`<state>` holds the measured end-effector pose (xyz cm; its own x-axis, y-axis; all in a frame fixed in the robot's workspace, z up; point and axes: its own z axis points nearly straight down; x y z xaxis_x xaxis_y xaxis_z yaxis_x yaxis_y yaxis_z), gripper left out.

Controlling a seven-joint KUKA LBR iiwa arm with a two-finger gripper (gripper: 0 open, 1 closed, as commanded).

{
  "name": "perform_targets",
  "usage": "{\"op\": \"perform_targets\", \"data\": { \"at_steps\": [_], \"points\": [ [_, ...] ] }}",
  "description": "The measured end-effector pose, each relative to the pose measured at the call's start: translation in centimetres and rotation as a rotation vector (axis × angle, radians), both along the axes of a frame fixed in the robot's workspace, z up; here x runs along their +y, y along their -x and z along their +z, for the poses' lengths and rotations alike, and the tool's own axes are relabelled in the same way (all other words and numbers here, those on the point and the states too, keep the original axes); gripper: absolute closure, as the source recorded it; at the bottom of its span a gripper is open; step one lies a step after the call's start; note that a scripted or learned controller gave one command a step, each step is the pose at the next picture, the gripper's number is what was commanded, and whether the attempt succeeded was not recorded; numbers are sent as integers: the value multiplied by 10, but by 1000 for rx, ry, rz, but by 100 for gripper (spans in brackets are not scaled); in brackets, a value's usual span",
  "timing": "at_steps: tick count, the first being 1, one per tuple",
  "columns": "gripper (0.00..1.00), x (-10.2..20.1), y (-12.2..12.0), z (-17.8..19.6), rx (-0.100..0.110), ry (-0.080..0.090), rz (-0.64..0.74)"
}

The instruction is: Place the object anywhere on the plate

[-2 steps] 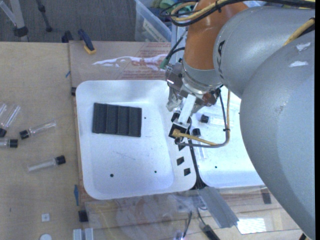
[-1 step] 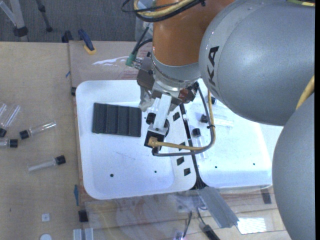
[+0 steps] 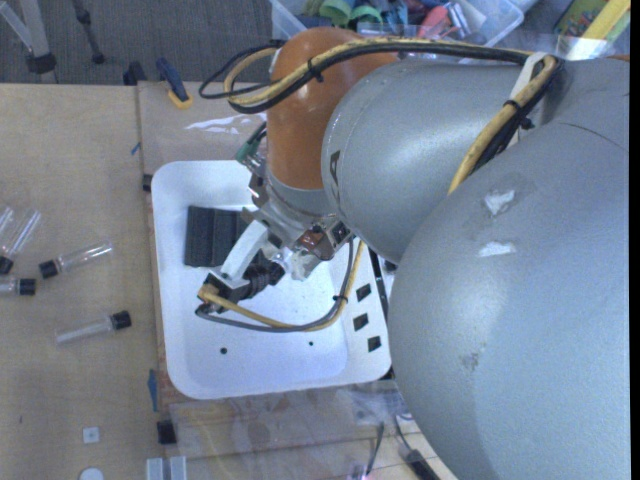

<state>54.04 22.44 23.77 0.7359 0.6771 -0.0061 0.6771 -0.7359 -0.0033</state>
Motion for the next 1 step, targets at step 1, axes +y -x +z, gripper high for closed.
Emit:
{"op": "perform_targets", "data": {
  "at_steps": [1],
  "points": [
    [100,0,-57,-57,-4,0,91]
  ]
}}
